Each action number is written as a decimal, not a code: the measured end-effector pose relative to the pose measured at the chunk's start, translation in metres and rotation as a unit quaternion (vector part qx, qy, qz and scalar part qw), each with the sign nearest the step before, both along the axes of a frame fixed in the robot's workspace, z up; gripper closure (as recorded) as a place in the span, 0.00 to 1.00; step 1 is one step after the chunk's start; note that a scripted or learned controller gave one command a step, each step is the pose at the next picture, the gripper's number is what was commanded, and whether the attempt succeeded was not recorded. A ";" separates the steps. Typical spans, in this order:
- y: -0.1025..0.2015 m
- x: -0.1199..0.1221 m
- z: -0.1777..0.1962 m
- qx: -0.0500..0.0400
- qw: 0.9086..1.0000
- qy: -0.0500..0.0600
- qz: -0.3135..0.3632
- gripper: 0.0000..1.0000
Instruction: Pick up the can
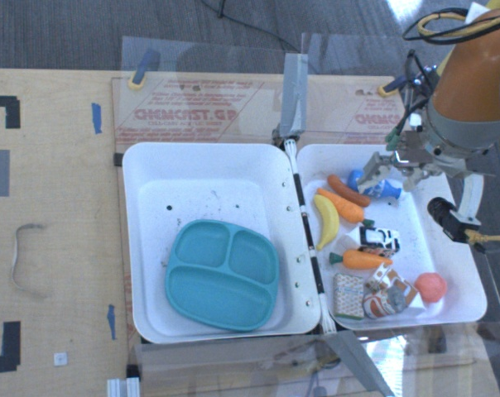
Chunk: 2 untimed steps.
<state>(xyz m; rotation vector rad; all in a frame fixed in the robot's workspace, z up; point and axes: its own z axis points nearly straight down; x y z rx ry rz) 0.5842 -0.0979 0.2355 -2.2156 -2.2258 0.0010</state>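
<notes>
The can (pixel 388 295), with a red, white and brown label, lies on its side near the front of the right bin (pixel 469 292). It rests between a patterned flat packet (pixel 348 295) and a pink-orange ball (pixel 431 286). My gripper (pixel 395 175) hangs over the back of the right bin, well behind the can. Its fingers (pixel 374 169) are spread apart, with a small blue object (pixel 381 188) lying just below them. Nothing is held.
Also in the right bin are a banana (pixel 325 218), a sausage (pixel 348 190), two carrots (pixel 344 206) (pixel 362 260) and a black-and-white toy (pixel 379 239). A teal divided plate (pixel 223 275) lies in the left bin (pixel 146 172). The arm's black cable (pixel 450 218) hangs at the right wall.
</notes>
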 end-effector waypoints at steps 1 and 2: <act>-0.022 -0.049 -0.082 0.000 1.000 0.000 -0.015 0.00; -0.030 -0.032 -0.116 -0.002 0.999 -0.023 -0.033 0.00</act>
